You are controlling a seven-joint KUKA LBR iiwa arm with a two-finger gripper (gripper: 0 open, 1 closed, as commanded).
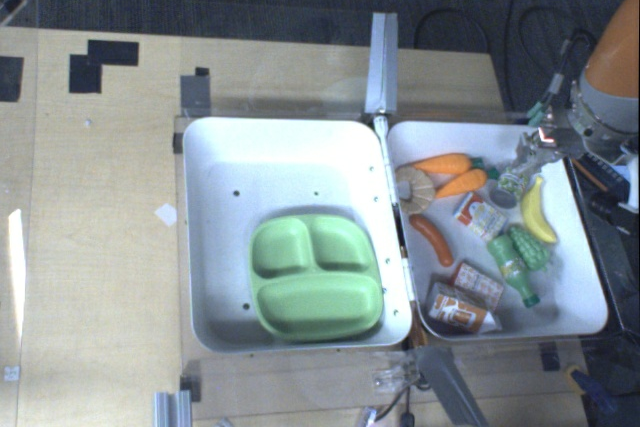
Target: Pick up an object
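The banana (538, 210) is lying in the right bin (590, 300) just below and a little right of the gripper (524, 160), and I judge it is a light, stiff, smooth toy that may slip, so taking it across its narrow middle is looking safest. Whether the gripper is apart or together I cannot tell, and nothing is showing between its tips. Further left of the tool two carrots (452, 173) and a sausage (432, 239) are resting, and beyond them the green tray (316, 277) is sitting in the left bin (215, 215).
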